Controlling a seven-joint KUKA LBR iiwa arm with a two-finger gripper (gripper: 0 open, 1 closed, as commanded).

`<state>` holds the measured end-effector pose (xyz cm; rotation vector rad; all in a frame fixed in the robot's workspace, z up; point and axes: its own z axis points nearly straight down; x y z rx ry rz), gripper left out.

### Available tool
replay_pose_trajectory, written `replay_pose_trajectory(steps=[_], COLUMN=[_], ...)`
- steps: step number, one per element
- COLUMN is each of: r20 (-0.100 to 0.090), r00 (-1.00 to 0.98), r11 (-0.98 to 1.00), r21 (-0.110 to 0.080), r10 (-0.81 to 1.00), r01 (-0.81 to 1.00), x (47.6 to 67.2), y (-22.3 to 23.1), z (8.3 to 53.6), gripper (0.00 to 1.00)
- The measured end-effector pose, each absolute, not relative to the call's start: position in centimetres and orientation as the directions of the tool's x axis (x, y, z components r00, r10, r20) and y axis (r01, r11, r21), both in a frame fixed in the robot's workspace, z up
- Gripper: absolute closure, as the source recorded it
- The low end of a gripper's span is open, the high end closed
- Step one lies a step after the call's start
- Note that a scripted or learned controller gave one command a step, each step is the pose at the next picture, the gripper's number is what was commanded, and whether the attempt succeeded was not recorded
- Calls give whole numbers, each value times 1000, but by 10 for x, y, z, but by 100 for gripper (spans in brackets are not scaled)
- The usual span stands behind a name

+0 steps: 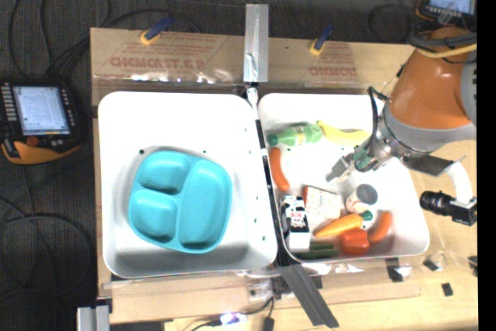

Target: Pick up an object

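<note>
Nearest the camera, at the front of the right bin (pixel 415 240), lies a heap of toy food: a red pepper (pixel 355 242), an orange carrot (pixel 339 225), something green (pixel 314 251) under them, and a small black and white box (pixel 294 215) against the left wall. Behind them lies a white card (pixel 322 203), and a second carrot (pixel 277 169) lies along the left wall. At the back are a green bottle (pixel 297 136) and a banana (pixel 342 132), touching each other.

Over the middle of this bin hangs the gripper (pixel 350 165), near the banana but apart from it. Whether it is released or clenched I cannot tell, and nothing is seen in it.

My judgement is that all these things are light, hollow plastic, stiff and rather slippery. The carrot by the wall is free on one side only. The banana seems the easiest: take it across its thin middle, where the curve will not roll away.

A blue tray (pixel 180 201) sits in the left bin (pixel 116 167).
</note>
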<state>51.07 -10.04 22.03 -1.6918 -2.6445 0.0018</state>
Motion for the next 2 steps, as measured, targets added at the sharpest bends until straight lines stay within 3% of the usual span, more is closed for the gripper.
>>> replay_pose_trajectory(steps=[1,2], r20=[4,2], r00=[-421,-345], r11=[421,345], r21=[-1,0], r10=[907,938], r01=[907,938], x=[511,558], y=[-98,-104], z=[229,209], gripper=[100,100])
